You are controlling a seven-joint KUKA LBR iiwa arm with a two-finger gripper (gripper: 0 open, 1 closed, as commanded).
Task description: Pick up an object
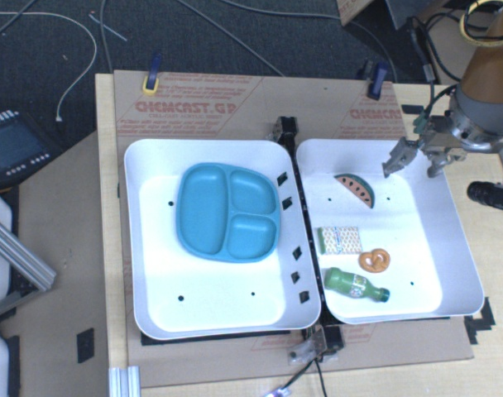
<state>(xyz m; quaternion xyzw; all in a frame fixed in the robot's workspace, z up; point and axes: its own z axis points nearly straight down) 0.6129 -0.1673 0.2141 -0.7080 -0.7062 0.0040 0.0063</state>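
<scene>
My gripper hangs over the far right part of the right bin, with my grey wrist and the orange band of my arm reaching in from the right edge of the scene. My two fingers are spread apart with nothing between them; one tip points down toward the left and the other sits a little to its right, near the bin's far right wall. The closest thing to me is a watermelon slice, red with a green rind, lying on the bin floor just to the left of my fingertips and a little nearer, apart from them. Farther toward the near side of the same bin lies a small flat packet with a green and white speckled pattern, and just to its right and slightly nearer sits a small orange pretzel-shaped piece. Nearest of all is a green bottle, lying on its side with its cap end pointing right, close to the near left corner of the bin. The left bin holds a blue divided plate with three compartments, resting flat near the middle of that bin and well apart from me. Both bins sit side by side on a sheet of cardboard with red lettering.
</scene>
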